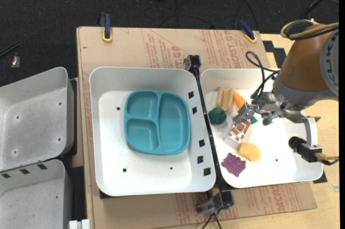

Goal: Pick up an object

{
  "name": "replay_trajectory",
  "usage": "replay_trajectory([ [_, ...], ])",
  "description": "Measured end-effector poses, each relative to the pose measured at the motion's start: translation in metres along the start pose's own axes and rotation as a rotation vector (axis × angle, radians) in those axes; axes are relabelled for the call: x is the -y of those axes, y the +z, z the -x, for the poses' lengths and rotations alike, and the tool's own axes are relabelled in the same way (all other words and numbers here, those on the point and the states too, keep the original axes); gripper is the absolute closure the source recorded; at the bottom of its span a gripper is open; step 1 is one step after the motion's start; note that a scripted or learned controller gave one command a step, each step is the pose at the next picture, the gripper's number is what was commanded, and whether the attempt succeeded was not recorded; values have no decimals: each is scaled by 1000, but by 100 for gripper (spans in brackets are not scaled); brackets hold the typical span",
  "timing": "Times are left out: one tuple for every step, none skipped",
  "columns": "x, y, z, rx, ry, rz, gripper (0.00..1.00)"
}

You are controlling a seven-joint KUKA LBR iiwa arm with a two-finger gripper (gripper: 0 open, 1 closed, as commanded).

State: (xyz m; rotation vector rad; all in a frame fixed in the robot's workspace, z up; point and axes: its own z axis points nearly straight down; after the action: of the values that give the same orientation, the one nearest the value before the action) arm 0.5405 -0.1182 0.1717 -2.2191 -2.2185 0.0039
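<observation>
Here, the jaws (243, 113) hang low in the right bin (280, 177), just above the upper end of a small white-and-orange carton (237, 131); whether they grip it, or how wide they stand, I cannot tell. The carton's long axis runs from 1 o'clock to 7 o'clock. Around it lie a yellow ridged piece (249, 151) at 5 o'clock, a bumpy purple cluster (233, 164) at 6, a dark green ball (217, 115) at 10 and a tan stick (223, 98) at 11. The left bin (108, 168) holds a smooth teal tray (157, 122) with 3 compartments.
</observation>
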Motion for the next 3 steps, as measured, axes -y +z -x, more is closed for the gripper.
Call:
replay_trajectory([
  [2,47,-9,0,1,-1,0],
  [1,35,-8,1,3,4,100],
  [3,-8,-8,2,-1,8,100],
])
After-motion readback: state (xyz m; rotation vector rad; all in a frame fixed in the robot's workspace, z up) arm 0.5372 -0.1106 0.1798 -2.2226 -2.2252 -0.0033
